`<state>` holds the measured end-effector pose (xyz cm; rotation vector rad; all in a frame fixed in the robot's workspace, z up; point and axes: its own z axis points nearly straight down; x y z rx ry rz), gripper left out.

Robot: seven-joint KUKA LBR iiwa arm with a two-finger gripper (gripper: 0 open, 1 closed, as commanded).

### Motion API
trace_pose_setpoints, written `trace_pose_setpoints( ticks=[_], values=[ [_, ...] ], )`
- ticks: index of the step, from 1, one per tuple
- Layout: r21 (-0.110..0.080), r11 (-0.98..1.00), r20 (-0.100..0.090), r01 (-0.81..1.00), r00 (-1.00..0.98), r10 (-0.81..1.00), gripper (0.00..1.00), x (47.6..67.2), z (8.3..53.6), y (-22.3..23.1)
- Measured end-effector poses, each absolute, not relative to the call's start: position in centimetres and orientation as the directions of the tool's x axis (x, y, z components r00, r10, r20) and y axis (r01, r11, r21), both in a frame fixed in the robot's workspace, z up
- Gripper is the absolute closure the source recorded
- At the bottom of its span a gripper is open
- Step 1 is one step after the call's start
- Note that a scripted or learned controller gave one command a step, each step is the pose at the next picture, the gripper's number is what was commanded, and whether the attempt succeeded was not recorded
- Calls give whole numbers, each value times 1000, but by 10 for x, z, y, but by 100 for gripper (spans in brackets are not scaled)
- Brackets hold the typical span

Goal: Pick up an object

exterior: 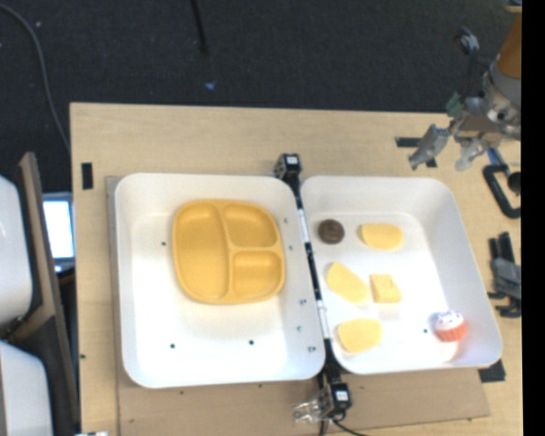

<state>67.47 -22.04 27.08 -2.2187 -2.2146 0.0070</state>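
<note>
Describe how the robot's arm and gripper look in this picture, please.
The arm shows an orange band above a pale grey wrist at the upper right. The gripper is grey metal with two thin fingers, and small dark parts sit beside it.

Bench [254, 139] under 2 white bins [145, 352]

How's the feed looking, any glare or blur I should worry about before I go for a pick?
Camera view: even light, soft shadows, white bins bright but not blown out; the plate and the food pieces read clearly. The gripper at the upper right is small and soft, its fingers hard to resolve; the floor beyond the bench is dark.
</note>
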Motion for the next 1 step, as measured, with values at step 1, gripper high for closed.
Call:
trace_pose_setpoints(
  ticks=[1],
  values=[
    [1, 0, 0, 1000, 0, 1000, 0, 676, 277, -220]
  ],
)
